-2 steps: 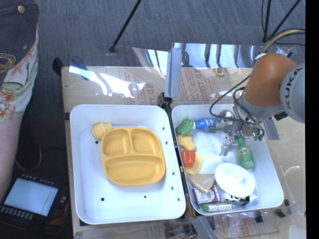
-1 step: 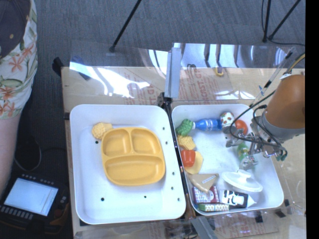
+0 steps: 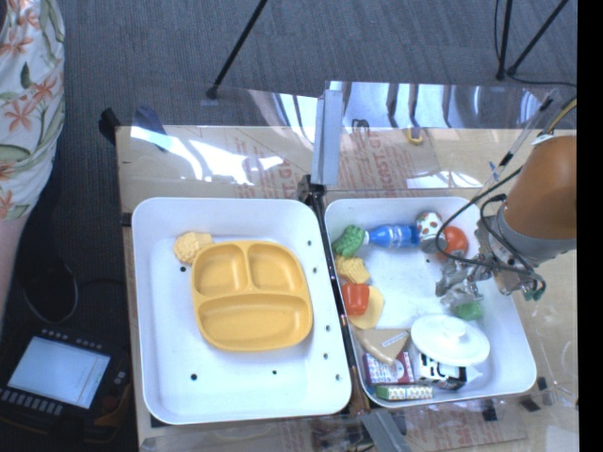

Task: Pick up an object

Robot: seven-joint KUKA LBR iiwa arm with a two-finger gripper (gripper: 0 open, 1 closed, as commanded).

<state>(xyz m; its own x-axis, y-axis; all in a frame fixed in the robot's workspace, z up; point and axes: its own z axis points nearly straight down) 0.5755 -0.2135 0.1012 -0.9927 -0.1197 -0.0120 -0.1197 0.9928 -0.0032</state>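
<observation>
One fixed camera looks down at a slant on two white bins [image 3: 141, 252], the arm [image 3: 546, 191] entering from three o'clock.

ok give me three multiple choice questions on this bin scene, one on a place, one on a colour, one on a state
1. Where does the yellow divided plate lie?
A. in the left bin
B. in the right bin
C. on the bench between the bins

2. What colour is the bottle near the right bin's back wall?
A. red
B. blue
C. black

3. How does the divided plate sit?
A. flipped upside down
B. leaning on a bin wall
C. flat, compartments facing up

Answers:
1 A, the plate rests on the left bin's floor.
2 B, its body is blue with a white tip.
3 C, all three compartments open upward.
</observation>
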